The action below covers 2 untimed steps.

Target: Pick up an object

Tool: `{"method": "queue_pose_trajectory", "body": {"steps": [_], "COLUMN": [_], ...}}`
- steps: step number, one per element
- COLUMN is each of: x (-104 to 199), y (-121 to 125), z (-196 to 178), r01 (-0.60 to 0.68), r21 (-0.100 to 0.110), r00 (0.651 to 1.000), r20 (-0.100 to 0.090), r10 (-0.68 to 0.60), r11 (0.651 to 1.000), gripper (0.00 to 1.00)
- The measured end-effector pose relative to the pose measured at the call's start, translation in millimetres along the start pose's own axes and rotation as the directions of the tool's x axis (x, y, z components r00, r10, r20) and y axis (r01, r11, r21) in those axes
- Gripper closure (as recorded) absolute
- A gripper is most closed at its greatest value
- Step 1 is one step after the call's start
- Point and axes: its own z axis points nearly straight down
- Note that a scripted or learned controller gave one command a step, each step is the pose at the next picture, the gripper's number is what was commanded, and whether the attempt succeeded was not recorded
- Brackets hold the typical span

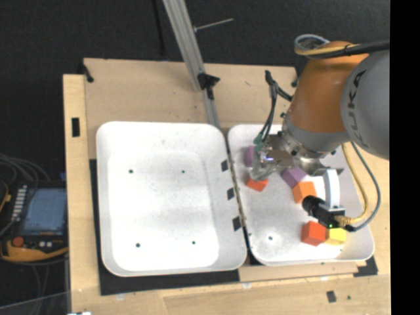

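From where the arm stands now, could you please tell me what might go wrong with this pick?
1. The pincer is low over a small orange block near the right bin's left wall, so it may scrape that wall.
2. A purple piece sits right beside it and could get nudged or caught.
3. The arm hides its own tip from the camera, so a missed grasp may be hard to notice.

You have two white bins (164,195), both left of and below the gripper (262,166). You can count three orange blocks: one (256,184) just under the gripper, two (304,191) (314,233) to its lower right. Two purple blocks (249,155) (293,175) flank it, and one yellow block (336,235) sits farthest right
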Motion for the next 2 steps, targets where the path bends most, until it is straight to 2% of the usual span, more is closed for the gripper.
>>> {"method": "queue_pose_trajectory", "body": {"steps": [1, 2], "x": [52, 104], "y": [-20, -27], "z": [4, 19], "r01": [0.000, 0.000], "r21": [0.001, 0.002], "r00": [1.000, 1.000], "r20": [0.001, 0.001], "r10": [0.000, 0.000], "r11": [1.000, 1.000], "gripper": [1.00, 1.00]}}
